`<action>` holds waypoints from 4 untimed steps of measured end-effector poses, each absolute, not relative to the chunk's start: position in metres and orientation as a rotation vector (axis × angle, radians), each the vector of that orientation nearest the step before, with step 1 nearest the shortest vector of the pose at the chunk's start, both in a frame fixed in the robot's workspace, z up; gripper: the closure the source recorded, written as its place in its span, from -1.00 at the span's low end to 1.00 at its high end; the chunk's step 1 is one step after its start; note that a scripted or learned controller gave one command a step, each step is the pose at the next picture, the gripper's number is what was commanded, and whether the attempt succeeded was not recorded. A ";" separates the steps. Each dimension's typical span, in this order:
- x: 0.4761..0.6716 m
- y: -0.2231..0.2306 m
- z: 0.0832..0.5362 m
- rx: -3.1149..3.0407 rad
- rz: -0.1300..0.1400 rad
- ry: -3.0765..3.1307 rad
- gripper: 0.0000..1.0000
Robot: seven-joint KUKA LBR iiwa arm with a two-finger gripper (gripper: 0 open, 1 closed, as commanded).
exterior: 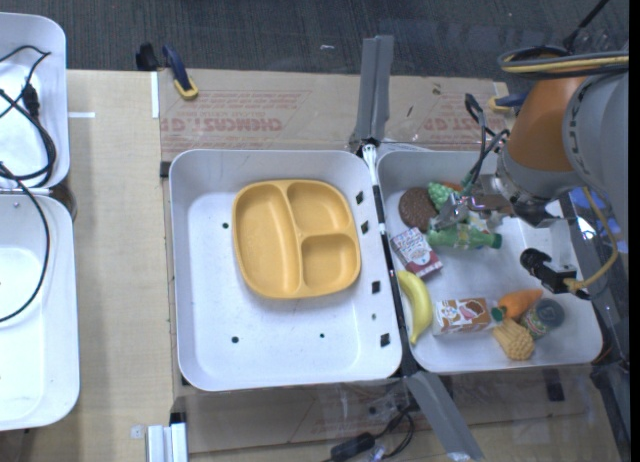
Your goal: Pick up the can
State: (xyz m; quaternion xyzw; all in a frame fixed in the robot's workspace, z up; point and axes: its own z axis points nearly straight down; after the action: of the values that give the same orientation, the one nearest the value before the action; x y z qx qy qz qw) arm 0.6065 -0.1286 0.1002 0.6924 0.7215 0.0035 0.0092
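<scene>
Clutter is the main hazard: the gripper (462, 212) hangs low over the back of the right bin (590, 350), in among a green bottle (466, 239), a leafy green toy (441, 193) and a brown disc (415, 207), and none of these is the can. If it closes where it stands, my guess is that it takes the bottle or nothing at all. Whether it is open or closed I cannot tell, as the metal parts blur against the items beneath; nothing is plainly held.

What I take for the can (543, 318) is a small dark round object near the front right corner of the same bin, well apart from the gripper and on the near side of it. It sits tight in a cluster, just beside a carrot (520, 302) and a corn cob (515, 340), with a juice carton (462, 315) close by. That crowding brings a second risk: a descent there could pinch the carrot or corn along with it, or nudge the can against the bin wall. A black fitting (545, 268) on the arm and its loose cables also hang near that corner and could snag
</scene>
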 end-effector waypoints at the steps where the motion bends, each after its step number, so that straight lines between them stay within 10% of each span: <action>1: 0.580 -0.155 0.092 2.367 -0.002 2.067 -1.00; 2: 0.580 -0.155 0.101 2.364 -0.004 2.070 1.00; 3: 0.512 -0.186 0.093 2.297 -0.001 2.142 1.00; 4: 0.512 -0.185 0.092 2.297 -0.001 2.143 -1.00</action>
State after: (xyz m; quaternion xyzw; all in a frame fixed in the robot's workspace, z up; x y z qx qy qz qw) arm 0.5117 -0.1848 0.0918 0.7311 0.6822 -0.0002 0.0001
